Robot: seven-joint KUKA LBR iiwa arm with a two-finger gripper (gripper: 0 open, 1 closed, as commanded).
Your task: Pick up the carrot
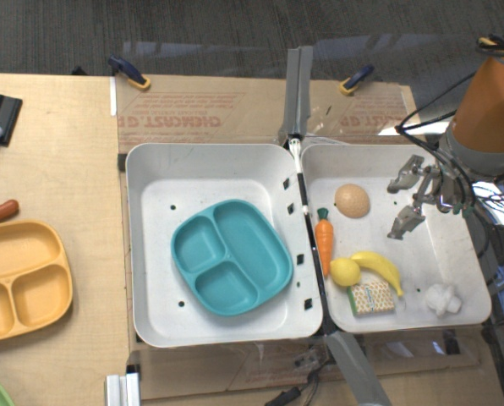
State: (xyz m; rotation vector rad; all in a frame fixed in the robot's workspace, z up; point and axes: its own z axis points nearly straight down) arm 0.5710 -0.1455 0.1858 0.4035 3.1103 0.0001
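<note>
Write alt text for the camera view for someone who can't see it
A grey robot arm's open gripper hovers over the right white bin, apart from the carrot lying along that bin's left wall. The bin also holds an egg, a lemon and a banana; the left bin holds a teal divided plate.

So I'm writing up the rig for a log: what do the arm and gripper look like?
The arm shows an orange band above a grey wrist, with thin black cables looping beside it. The gripper is bare grey metal with two slim, jointed fingers.
</note>
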